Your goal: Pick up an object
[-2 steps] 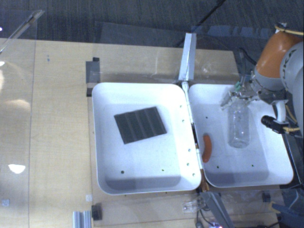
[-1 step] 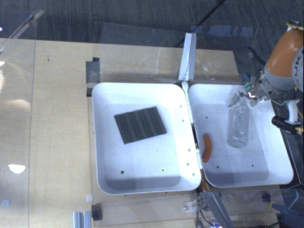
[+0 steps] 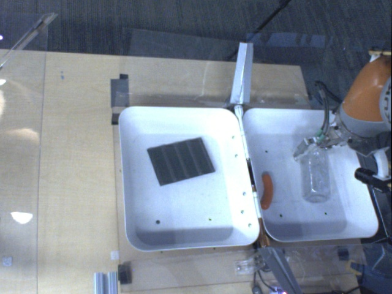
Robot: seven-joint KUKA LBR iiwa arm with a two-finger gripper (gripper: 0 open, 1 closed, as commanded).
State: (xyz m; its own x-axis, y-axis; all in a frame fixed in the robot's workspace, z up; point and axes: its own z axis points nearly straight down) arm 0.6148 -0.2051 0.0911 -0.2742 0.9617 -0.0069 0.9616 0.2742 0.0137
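While the arm (image 3: 367,103) reaches in from the right edge, its grey body and orange band sit over the upper right corner of the right bin (image 3: 288,225). The tool (image 3: 320,141) hangs at the end of the arm, just above the top of a clear plastic bottle (image 3: 316,176). From this slanted look down I cannot tell how the tool stands or whether it has hold of anything; the metal parts blur into the neck of the bottle.

The bottle lies on the floor of the right bin, its length running roughly from the far side toward the near side, with the neck end under the tool. To its left, near the wall that the two bins share, lies a small orange sausage-shaped thing (image 3: 266,190), well apart from the bottle and close to that bin's left rim.

The left bin (image 3: 141,225) holds a dark ribbed rectangular pad (image 3: 181,160), lying flat and turned at a slight angle, somewhat left of the middle and toward the far side. Both bins rest side by side on the pale wooden worktop (image 3: 67,164), touching along their inner edges, with a metal upright post (image 3: 242,73) rising from the far end of the seam between them.
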